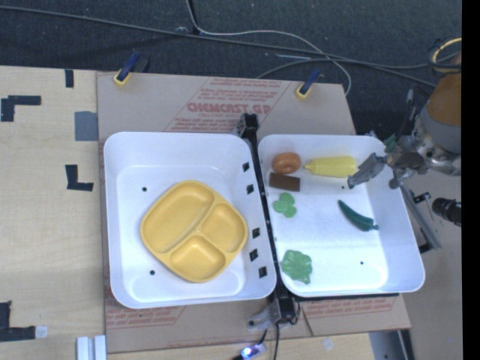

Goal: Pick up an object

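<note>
Left shallow white plastic bin [120,201]: yellow three-compartment plastic tray [194,231]. Right shallow white plastic bin [397,268]: yellow toy corn cob [330,166], dark green toy pepper [357,216], two green leafy toys, orange ball, brown block. Two-finger gripper [381,172] spread, grasping nothing, at the bin's far right edge beside the corn. Judged approach step; next calls for descent onto one item.

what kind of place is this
Probably a robotics lab bench for pick-up trials: two white bins clamped on a cardboard sheet, toy food such as a yellow corn cob, and the gripper over one bin.
</note>
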`<state>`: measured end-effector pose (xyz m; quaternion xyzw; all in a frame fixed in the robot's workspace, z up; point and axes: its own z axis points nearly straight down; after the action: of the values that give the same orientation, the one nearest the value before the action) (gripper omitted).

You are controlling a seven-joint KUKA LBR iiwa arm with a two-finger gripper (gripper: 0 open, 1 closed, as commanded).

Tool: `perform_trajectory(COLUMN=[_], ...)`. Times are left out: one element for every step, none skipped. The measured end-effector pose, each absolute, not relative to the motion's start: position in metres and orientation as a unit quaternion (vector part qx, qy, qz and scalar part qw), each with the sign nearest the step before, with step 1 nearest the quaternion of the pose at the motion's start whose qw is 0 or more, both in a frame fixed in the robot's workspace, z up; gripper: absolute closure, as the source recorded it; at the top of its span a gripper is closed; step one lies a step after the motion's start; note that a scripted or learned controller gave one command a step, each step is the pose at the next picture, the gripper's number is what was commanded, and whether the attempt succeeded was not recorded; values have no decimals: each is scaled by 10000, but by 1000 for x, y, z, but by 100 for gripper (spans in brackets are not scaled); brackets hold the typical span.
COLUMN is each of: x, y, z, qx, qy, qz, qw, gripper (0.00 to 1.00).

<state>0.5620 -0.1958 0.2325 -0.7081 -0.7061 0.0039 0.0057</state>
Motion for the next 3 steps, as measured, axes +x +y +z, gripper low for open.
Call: perform_trajectory(x=[565,556,549], y=[-195,-192,-198], z=[240,192,131], qx=[-7067,-7068,-7071], qy=[-7075,-7074,-7071], qz=[6,22,25], qw=[5,21,25], gripper=[0,0,0])
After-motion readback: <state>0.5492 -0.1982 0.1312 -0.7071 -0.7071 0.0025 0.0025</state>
